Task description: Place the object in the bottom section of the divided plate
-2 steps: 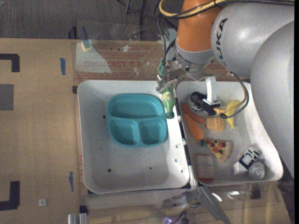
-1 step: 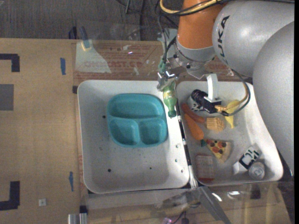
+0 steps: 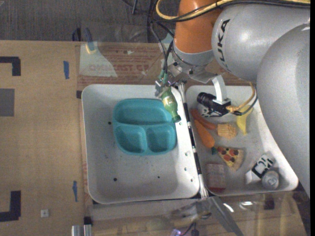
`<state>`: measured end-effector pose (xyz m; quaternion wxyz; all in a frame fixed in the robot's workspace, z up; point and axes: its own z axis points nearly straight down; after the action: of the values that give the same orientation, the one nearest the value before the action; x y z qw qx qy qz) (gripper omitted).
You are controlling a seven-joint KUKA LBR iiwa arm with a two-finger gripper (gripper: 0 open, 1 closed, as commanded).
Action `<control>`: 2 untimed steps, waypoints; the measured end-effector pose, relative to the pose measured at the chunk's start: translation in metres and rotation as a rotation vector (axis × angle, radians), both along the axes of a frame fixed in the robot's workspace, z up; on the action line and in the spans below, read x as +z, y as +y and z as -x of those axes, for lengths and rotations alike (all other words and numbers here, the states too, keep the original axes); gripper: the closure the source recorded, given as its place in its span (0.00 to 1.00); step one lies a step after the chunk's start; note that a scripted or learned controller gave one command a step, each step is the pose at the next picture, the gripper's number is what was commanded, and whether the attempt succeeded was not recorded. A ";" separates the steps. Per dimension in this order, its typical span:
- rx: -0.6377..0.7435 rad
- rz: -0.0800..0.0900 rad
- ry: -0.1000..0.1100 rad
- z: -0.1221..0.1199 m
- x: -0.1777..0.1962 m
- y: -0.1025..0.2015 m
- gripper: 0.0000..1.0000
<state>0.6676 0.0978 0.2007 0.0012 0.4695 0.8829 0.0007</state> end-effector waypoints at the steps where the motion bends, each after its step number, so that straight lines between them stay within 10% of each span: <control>1: -0.073 0.000 0.007 0.012 -0.017 -0.034 1.00; 2: -0.073 0.000 0.006 0.012 -0.017 -0.034 0.00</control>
<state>0.6560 0.0637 0.1834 -0.0017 0.5014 0.8652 -0.0008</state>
